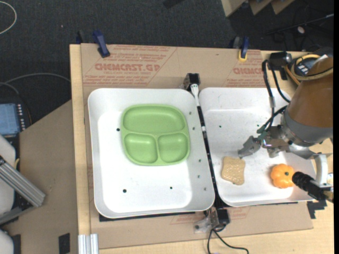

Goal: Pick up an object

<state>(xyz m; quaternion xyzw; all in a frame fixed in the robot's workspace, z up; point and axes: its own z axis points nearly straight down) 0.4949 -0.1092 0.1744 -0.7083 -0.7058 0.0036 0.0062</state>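
In the camera view the gripper [254, 146] hangs over the right bin [233, 102], fingers spread with nothing between them; the tan cracker [233, 170] lies just below-left of it, nearer than the orange pumpkin [282, 175]

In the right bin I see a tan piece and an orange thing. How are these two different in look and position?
The tan piece is flat, pale and roughly square, like a slice of toast; the orange thing is rounded and bright, like a small pumpkin. The tan piece lies nearer the divider between the bins; the orange thing sits nearer the right bin's outer side. Both rest near the front edge, apart from each other and from the hand.
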